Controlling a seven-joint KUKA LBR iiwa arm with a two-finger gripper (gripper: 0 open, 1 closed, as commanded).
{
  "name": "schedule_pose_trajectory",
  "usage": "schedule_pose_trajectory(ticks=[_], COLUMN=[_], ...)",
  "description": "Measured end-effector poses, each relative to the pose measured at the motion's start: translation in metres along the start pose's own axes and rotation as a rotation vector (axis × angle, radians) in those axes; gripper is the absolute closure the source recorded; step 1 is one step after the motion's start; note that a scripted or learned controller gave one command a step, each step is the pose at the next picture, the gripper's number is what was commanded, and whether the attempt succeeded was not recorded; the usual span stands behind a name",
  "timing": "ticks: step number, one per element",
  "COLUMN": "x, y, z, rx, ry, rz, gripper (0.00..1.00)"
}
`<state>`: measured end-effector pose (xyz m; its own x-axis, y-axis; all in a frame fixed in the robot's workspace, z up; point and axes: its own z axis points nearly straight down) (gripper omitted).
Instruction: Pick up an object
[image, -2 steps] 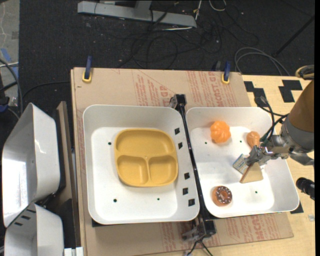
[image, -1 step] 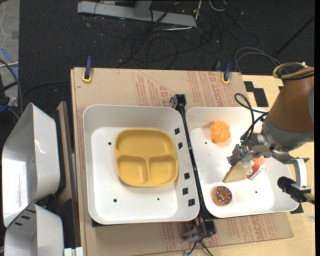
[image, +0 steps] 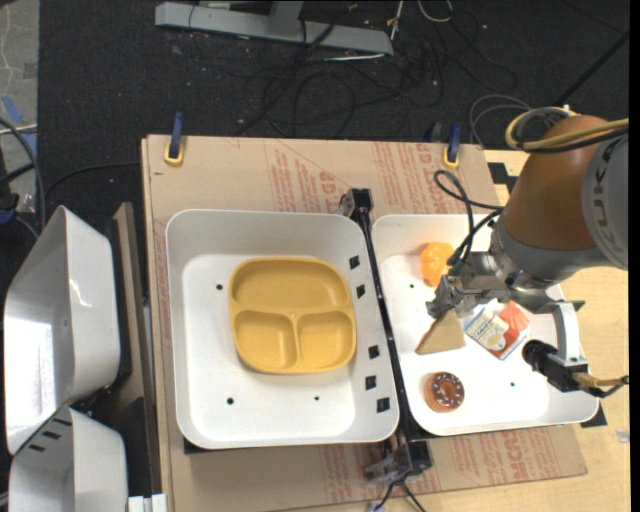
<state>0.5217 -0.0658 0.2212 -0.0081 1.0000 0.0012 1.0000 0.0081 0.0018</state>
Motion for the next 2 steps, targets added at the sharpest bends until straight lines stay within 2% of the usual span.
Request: schedule_pose_trajectory(ticks=[1,2], x=[0.055,0.109], y=[0.016,0.035], z=[-0.011,-0.004], rx=[0.0,0.001], ry=[0.0,0.0], rz=[-0.001,-0.001], gripper=[1.0,1.0])
